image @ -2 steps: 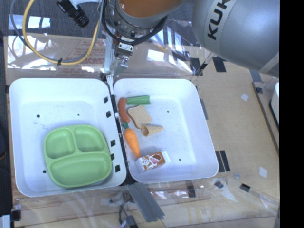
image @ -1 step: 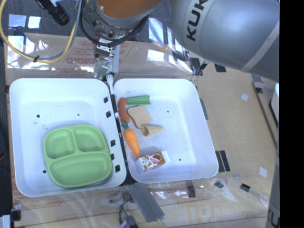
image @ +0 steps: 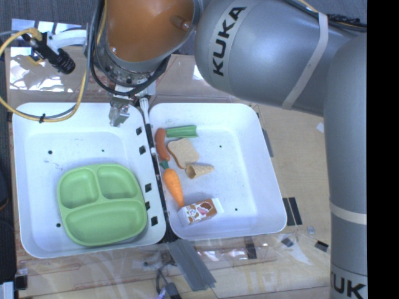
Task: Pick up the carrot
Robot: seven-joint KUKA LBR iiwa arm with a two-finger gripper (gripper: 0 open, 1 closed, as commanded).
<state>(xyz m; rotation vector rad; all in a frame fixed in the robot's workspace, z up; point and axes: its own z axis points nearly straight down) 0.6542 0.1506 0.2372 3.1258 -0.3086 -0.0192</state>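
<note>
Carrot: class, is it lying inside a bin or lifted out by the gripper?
Inside. The carrot lies flat on the right bin floor near the divider, well apart from the gripper.

A green plate [image: 101,203] with three parts sits in the left white bin [image: 37,136]. In the right bin [image: 249,167] lie a sausage [image: 161,143], a green bean [image: 181,131], a slice of bread [image: 183,152], a small cone [image: 199,170] and a little carton [image: 201,211].

Item count, both bins

Bins [image: 37,126]: 2; green divided tray [image: 101,203]: 1; carrot [image: 173,186]: 1; sausage [image: 161,143]: 1; green bean-like piece [image: 181,131]: 1; bread slice [image: 183,152]: 1; cone [image: 199,169]: 1; small carton [image: 201,211]: 1.
</note>
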